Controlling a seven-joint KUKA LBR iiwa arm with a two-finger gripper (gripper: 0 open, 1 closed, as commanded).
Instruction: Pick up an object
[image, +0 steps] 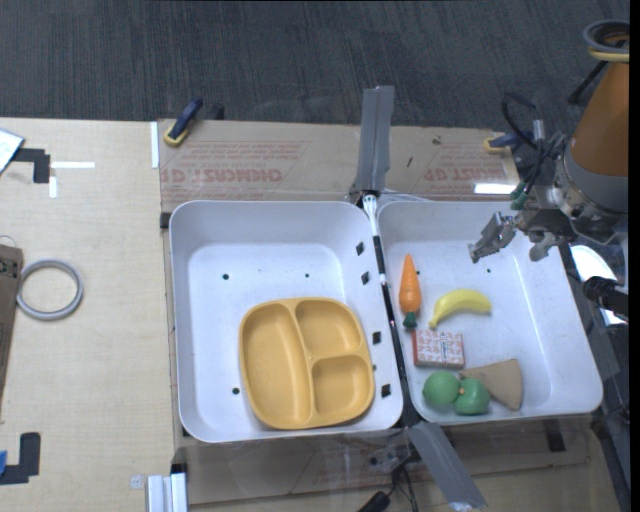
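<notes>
In the right bin (545, 310) lie a toy carrot (409, 286), a yellow banana (461, 304), a small red-and-white box (439, 348), a green pear-like fruit (456, 392) and a tan wedge (500, 381). My gripper (516, 240) hangs over the bin's back right part, up and to the right of the banana. Its two fingers stand apart, open, with nothing between them.
The left bin (200, 300) holds a yellow divided plate (305, 360). A roll of tape (46, 289) lies on the bench at far left. A blue clamp (184, 120) sits at the back by the cardboard. A grey divider strip (373, 140) runs between the bins.
</notes>
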